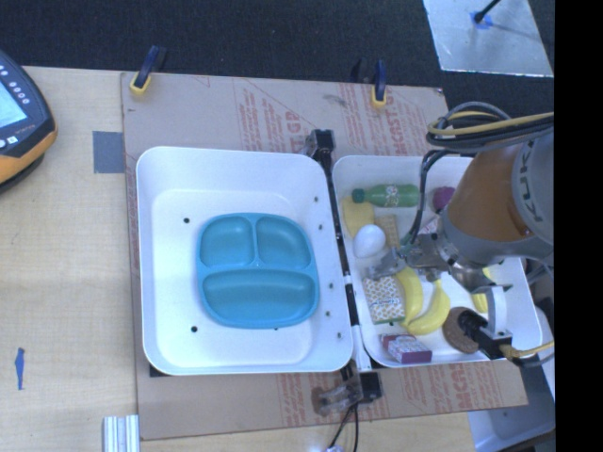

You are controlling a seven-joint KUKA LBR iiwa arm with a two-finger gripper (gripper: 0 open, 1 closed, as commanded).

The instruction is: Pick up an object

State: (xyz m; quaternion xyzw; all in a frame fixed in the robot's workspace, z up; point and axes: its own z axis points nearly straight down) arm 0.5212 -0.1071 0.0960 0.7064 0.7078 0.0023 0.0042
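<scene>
In the right bin (pixel 369 351), the tool (pixel 407 252) sits over bananas (pixel 421 301); grip unclear.

I work in a robotics lab: my bench (pixel 66 281) carries a clamped cardboard sheet (pixel 254 111), two white bins (pixel 155 252), loose cables (pixel 471 116) and a teach pendant (pixel 19 116).
</scene>
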